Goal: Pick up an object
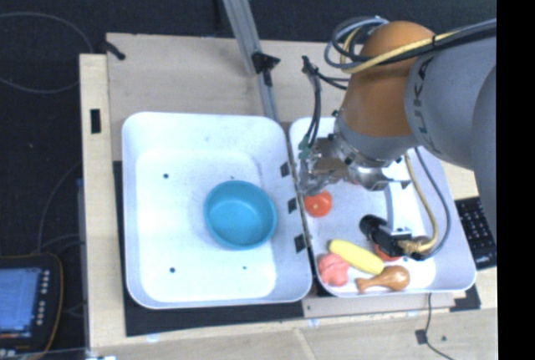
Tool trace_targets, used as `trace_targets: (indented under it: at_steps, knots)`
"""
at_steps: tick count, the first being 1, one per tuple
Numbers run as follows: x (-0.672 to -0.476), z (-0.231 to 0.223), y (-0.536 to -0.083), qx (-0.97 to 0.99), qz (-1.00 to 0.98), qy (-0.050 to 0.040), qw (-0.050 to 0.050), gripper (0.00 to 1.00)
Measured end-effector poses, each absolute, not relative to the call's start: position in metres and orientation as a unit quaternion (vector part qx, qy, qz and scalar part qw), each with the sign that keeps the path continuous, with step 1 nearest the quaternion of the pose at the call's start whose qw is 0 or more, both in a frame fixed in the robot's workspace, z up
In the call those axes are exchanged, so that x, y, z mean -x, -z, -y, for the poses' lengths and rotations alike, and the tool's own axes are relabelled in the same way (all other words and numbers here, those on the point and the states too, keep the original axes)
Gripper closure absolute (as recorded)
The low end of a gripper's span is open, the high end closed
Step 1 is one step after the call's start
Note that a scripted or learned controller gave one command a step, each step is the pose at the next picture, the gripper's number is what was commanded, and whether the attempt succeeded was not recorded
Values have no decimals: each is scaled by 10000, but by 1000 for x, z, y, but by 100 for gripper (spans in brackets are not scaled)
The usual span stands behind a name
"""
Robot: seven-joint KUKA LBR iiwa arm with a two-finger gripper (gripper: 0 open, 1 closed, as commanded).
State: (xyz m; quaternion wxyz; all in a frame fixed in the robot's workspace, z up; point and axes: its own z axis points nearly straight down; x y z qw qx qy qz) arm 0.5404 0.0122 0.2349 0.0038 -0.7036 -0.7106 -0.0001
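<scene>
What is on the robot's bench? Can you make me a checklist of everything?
Surface: bench with the left bin and the right bin side by side.
Job's things: bowl in the left bin; orange ball, banana, pink toy and drumstick in the right bin.
Clutter: nothing seen.
Grippers: gripper over the right bin, close above the orange ball.
Cables: loops on the arm; thin wire on the dark floor.
Surroundings: metal pole, screen, keyboard.
</scene>
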Motion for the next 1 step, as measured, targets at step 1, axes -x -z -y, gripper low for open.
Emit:
trace_targets:
  at_steps: [1]
  knots:
    - [-534, -63, -229, 7038, 7104, -29, 59, 100]
